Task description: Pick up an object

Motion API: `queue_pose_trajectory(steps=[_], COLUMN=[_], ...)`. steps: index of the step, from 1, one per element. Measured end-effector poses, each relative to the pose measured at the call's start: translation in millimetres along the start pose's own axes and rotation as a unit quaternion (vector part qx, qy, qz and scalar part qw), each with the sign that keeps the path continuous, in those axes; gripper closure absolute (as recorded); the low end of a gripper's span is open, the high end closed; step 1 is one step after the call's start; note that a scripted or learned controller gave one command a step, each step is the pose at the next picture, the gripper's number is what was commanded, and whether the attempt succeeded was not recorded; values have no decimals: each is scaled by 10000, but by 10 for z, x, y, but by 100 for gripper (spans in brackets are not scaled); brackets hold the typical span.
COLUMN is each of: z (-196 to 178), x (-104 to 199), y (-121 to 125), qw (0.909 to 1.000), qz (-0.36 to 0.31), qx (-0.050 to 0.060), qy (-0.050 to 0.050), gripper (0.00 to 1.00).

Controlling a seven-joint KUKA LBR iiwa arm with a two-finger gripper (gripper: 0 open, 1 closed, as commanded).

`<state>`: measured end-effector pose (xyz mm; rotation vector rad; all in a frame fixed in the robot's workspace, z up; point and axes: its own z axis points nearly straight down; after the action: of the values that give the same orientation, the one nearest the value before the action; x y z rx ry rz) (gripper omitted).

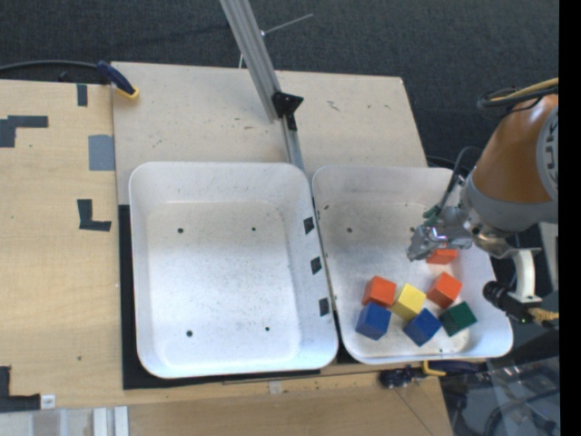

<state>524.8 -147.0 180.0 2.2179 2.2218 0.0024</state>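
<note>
Nearest the camera, below the gripper [434,241] in the right bin [363,198]: a cluster of cubes. Blue cube [373,321] and second blue cube [421,326] along the front, green cube [459,317] off to their right, yellow cube [409,300] wedged between the blues, orange cube [380,291] just behind the left blue one, another orange cube [445,289] right of the yellow.

Directly under the gripper, touching or nearly so: a small orange block [442,256], partly hidden by the metal fingers. Cannot tell whether pinched between them or merely lying beneath; how far the fingers stand apart not readable either.

Reaching in from the right, tilted down over the bin's right half: grey arm [508,203] with the broad orange band [513,148] above the wrist.

Left of the gripper, well apart: the left bin [145,243], white and speckled.

Farther back: pale wooden bench [182,107] with grey tape marks, a slanted aluminium rail [250,39], dark carpet [408,16] beyond.
</note>
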Motion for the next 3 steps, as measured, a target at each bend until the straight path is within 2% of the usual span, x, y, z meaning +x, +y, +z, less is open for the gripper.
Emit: queue_pose_trajectory(steps=[1,2,3], z=[-453,-1062,-1056], x=[73,106,584], y=[41,115,309], qw=[10000,10000,10000], qz=[-3,-3,-19], qx=[-7,-15,16], qy=[-2,-6,6], gripper=[100,100,100])
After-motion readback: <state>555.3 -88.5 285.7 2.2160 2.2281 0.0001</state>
